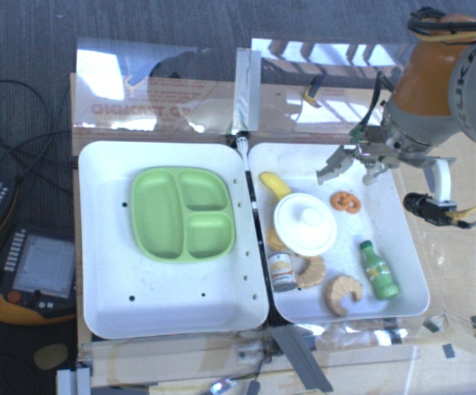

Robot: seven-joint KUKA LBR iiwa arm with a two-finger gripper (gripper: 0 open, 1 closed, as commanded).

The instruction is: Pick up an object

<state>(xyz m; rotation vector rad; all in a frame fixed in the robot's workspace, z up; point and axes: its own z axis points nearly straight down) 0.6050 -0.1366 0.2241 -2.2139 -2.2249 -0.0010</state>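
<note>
My gripper (354,169) hangs over the back of the right bin (414,257), its two grey fingers spread apart with nothing between them. Just below it lies a small orange pretzel (345,202). A yellow banana (274,185) rests at the bin's back left. A white round lid (305,223) sits in the middle. A green bottle (378,270) lies at the right. A croissant (342,293) and another pastry (310,271) lie near the front, beside a small can (282,271).
The left bin (98,303) holds a green divided plate (182,213). Clear plastic walls rise behind both bins. Cables and a pendant lie on the floor at the left.
</note>
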